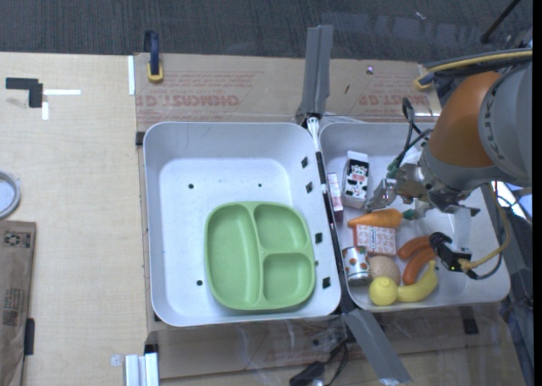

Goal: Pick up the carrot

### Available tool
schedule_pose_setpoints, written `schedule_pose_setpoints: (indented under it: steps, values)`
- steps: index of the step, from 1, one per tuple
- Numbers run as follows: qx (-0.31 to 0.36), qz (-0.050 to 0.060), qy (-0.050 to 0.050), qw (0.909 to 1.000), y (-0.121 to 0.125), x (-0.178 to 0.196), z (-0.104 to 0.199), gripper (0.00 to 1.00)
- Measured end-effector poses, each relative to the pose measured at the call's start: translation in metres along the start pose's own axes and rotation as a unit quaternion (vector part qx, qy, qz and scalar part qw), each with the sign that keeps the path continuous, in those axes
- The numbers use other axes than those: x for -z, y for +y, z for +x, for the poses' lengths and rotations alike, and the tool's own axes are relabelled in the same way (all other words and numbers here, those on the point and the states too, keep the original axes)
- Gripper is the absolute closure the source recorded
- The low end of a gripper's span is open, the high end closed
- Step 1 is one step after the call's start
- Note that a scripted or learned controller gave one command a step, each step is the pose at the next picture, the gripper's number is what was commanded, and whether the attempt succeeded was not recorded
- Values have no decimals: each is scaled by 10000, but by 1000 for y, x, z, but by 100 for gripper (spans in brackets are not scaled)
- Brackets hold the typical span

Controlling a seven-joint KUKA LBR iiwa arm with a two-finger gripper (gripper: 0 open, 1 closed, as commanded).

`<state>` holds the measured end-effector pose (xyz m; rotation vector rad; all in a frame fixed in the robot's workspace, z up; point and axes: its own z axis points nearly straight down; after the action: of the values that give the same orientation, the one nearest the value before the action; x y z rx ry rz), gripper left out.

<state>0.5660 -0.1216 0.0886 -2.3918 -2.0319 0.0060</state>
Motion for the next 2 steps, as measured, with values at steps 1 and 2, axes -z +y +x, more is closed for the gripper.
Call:
schedule_pose_setpoints:
  steps: [1,2]
  values:
    - [1011,2,4,9949,-41,-1,5,0]
    - [991,20,7,9951,-41,6,4,100]
